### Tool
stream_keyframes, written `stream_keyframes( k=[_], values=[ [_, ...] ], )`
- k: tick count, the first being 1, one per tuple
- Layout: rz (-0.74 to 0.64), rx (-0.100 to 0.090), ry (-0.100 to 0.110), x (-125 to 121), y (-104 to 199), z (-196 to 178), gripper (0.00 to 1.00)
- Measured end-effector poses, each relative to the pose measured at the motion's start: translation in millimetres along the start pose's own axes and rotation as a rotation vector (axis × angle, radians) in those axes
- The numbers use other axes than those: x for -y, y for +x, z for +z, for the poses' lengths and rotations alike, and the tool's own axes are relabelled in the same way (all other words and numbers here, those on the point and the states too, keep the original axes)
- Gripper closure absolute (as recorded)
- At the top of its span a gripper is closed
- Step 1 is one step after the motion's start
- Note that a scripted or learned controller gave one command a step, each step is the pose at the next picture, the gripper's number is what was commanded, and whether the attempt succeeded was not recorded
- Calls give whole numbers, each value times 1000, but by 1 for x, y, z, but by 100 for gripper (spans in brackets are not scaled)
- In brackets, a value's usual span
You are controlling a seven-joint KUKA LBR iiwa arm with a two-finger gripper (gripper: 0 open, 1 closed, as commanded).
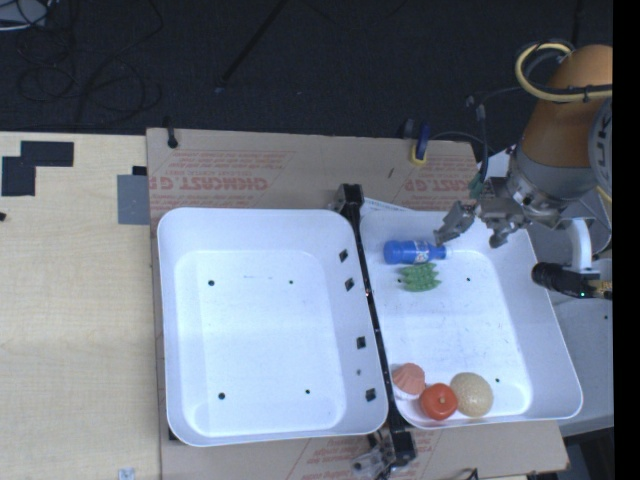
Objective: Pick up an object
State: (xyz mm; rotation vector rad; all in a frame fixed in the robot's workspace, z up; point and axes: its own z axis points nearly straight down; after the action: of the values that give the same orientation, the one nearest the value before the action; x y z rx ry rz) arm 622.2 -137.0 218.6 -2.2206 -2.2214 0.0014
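The two-finger gripper [470, 218] hangs over the far right corner of the right-hand shallow white plastic bin [545, 313], below the grey arm with its orange band [575, 98]; whether it is spread wide, narrowed or closed I cannot tell, and nothing shows held in it. The nearest candidate is the small blue cylindrical bottle with a white end [413, 252]; it lies on its side on the bin floor, just beside the tool's lower tip, toward the view's left and a little nearer the camera; its long axis runs roughly left to right across the view, so a grasp would probably have to close across its narrow width. Touching or almost touching its near side sits a knobbly green toy of leafy outline [420, 277], which could crowd a descent.

Well apart, in the bin's near corner, three rounded pieces cluster together: a pale pink scalloped shell-like piece [407, 378], a glossy red tomato-shaped ball [438, 401] and a matt beige ball [472, 393].

The bottle looks smooth and hard, likely to roll if nudged; the green toy looks bumpier.
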Motion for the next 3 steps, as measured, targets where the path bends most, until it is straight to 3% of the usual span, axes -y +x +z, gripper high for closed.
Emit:
stream_keyframes(
  k=[1,3],
  values=[
    [-2,2,-9,6,-7,-102,0],
    [4,3,-5,70,-79,-184,0]
  ],
)
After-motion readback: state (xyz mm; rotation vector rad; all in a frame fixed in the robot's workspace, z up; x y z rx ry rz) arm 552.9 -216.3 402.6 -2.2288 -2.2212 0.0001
